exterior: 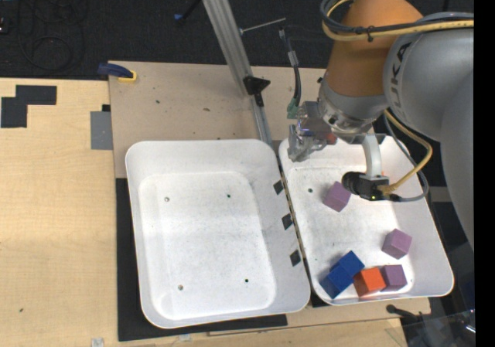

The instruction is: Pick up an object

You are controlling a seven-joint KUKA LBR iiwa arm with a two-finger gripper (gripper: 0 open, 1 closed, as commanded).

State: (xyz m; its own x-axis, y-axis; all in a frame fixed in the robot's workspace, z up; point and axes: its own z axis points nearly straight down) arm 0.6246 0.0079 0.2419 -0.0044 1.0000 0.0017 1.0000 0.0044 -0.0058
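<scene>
My gripper hangs over the far left corner of the right bin, under the orange wrist band. Nothing shows between its fingers. A purple cube lies in the right bin just right of and nearer than the gripper. Another purple cube sits further toward the front right. Along the near edge lie a blue block, an orange block and a third purple block, close together.
The left bin sits beside the right one, with black clips along the shared rim. A slanted aluminium rail rises behind the bins. The grey arm fills the upper right, with a cable looping over the right bin.
</scene>
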